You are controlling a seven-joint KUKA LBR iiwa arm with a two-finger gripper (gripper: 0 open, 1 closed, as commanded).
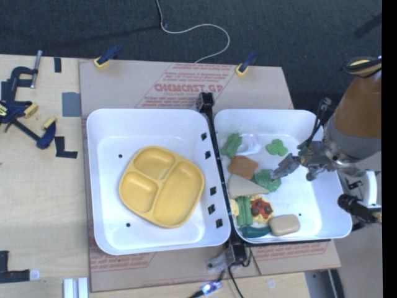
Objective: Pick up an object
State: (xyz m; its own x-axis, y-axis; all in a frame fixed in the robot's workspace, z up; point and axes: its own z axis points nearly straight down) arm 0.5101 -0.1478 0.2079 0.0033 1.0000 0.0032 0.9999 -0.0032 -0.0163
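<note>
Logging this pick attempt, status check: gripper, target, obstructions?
Gripper low in right bin, fingers unreadable. Tip at green toy piece; no grasp confirmed. Crowded: brown piece, beige wedge beside it.

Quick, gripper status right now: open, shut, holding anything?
Gripper: over the right bin, tip at a green toy piece beside the brown one. Open or shut cannot be told; no object visibly held.

Arm (356, 113) reaching leftward, wrist low, tip blurred.
</note>
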